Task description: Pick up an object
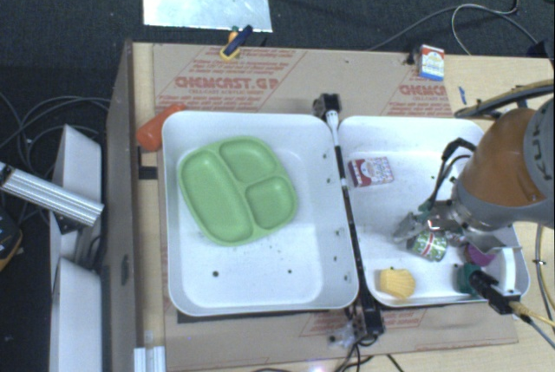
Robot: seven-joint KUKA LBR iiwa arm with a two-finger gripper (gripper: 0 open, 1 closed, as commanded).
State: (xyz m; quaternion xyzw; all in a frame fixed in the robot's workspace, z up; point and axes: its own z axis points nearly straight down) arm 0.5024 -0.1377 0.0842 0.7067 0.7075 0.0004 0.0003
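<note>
While it hangs low in the right bin: the grey two-finger gripper [422, 230] sits right over a small green and silver can [430, 245].
Fingers: I cannot tell how they stand.
Can: it lies on the right white bin [375, 204] floor, not lifted.
Nearby: a yellow lumpy toy [397, 282] and a red and white carton [371, 171].
Left white bin [199, 292]: a green split plate [238, 189].
Left to do: grab and lift.

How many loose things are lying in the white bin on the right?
4 that I can see: a red and white packet near the top left, a green can by the tool, a yellow piece at the bottom, a purple item under the arm. More may be hidden.
</note>
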